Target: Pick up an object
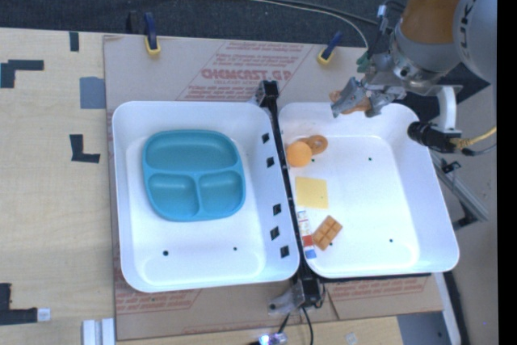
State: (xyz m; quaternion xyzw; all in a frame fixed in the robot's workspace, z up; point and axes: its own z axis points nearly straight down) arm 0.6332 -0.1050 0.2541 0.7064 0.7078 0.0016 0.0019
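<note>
Your pincer (355, 103) hangs over the far edge of the right bin (420, 206), near that bin's far left corner, and whether it is released or clenched you cannot tell from this angle; something small and orange-brown shows at its tip, but it is too blurred to name or to say it is held. In the right bin, the things you could pick lie along its left side: an orange ball (299, 153) near the far left corner, touching a brown ring-shaped piece (317, 144) just behind it; a flat yellow square (312, 192) just nearer to you; then a brown waffle-like block (327, 232) towards the near left corner, beside a small red, white and blue item (305, 230) lying against the bin's left wall. All of these sit well apart from the pincer. The left bin (133, 254) carries a teal divided tray (194, 174), resting flat in its far half. Both bins rest on a cardboard sheet (234, 73) clamped at the far edge of the surface (48, 198).
</note>
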